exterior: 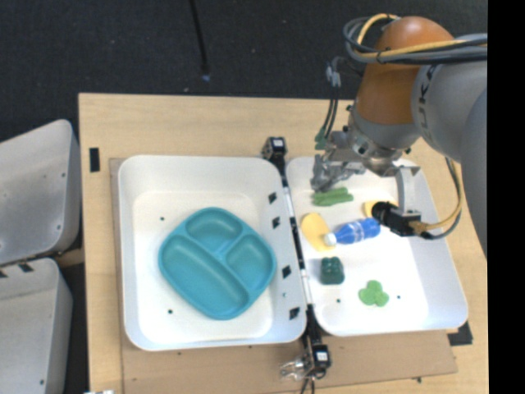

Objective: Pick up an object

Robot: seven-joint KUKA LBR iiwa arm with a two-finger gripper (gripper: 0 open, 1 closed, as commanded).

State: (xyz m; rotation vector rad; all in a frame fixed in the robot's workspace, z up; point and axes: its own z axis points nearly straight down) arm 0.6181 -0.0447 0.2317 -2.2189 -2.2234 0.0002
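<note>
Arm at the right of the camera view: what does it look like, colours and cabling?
The arm has rounded grey links, with a bulbous orange band above the wrist. Thin cables loop over that band. The gripper below is small and made of grey metal.

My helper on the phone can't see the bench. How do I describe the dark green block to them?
Look in the right bin, the one without the teal plate. Along its left wall, just below the yellow piece, sits the dark green block. It is squarish and far darker than the pale green lobed piece to its right.
</note>
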